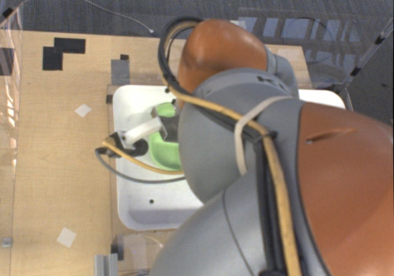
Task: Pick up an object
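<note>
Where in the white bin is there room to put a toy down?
The bare patch of the white bin is its near floor, between the green object and the front wall. The strip along the left wall is bare too. Around the green object it is crowded by the arm and cables.

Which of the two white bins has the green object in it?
The left bin, whose near rim shows past the arm. The green object lies in it, partly under the arm. Of the right bin, just a far corner shows.
</note>
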`<state>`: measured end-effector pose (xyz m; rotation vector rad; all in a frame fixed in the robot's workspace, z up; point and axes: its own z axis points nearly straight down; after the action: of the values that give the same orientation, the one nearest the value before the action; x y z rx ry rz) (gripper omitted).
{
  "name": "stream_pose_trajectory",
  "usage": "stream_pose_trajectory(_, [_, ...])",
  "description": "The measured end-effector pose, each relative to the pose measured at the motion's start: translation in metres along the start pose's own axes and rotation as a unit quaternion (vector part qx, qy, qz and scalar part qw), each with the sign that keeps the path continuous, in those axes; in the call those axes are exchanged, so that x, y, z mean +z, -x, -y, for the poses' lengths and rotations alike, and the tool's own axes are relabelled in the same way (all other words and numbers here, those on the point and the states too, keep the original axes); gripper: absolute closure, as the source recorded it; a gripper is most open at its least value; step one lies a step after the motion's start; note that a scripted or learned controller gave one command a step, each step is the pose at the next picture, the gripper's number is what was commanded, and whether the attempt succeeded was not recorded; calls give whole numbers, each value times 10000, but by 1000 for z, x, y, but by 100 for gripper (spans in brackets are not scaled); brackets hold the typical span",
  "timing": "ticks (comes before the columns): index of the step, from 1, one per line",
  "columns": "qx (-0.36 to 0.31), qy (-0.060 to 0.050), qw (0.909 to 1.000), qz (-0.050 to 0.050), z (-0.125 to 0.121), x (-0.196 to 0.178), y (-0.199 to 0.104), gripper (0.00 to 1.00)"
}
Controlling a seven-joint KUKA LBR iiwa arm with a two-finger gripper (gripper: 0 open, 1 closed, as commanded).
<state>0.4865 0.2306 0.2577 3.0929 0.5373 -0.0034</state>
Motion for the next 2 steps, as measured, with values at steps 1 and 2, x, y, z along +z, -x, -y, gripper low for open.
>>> stream_pose_trajectory(1, [697,-6,9976,-2,4,46,-1,100])
stream_pose_trajectory(2, [-1096,-11,9940,-39,0,-67,-1,100])
